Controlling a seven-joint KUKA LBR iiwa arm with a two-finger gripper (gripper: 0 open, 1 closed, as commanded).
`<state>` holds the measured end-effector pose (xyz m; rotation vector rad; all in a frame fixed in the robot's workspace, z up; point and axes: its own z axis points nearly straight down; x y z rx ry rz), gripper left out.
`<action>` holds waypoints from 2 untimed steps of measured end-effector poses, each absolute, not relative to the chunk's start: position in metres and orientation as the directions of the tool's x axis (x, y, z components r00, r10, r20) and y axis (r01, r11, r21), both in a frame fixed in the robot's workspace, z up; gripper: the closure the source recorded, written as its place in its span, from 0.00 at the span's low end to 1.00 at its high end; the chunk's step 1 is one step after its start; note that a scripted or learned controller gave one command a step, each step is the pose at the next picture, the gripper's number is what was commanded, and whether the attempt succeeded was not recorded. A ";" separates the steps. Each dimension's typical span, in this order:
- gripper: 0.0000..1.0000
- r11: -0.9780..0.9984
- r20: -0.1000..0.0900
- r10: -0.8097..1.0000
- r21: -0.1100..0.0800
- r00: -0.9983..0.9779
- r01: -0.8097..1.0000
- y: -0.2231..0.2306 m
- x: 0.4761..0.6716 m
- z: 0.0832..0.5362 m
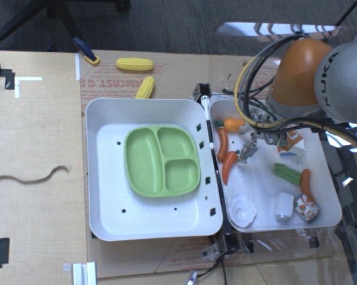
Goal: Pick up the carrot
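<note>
Against the left wall of the right bin (329, 177) lies the carrot (228, 166), an orange-red tapered piece. A second orange-red long piece (223, 142) lies just above it, almost touching. My gripper (247, 150) hangs over the bin's left half, its tip just right of the carrot and very close to it. Nothing is seen held in it. The grey arm with its orange band (300, 70) reaches in from the upper right, with cables looping around the wrist.
The right bin also holds a small orange round item (233, 124), a green vegetable (287, 173), an orange sausage-like piece (306, 181), a white cup (283, 206), a white lid (242, 211) and a carton (291, 144). A green divided plate (162, 160) sits in the left bin (101, 177). Two corn cobs (135, 64) lie behind.
</note>
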<state>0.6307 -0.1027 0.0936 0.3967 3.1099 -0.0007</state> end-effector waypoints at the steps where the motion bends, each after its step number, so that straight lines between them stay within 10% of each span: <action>1: 0.00 0.996 -0.003 0.087 0.001 -0.996 0.087 -0.047 0.565 0.192; 2: 0.00 0.988 -0.005 0.154 0.000 -0.988 0.154 -0.099 0.589 0.153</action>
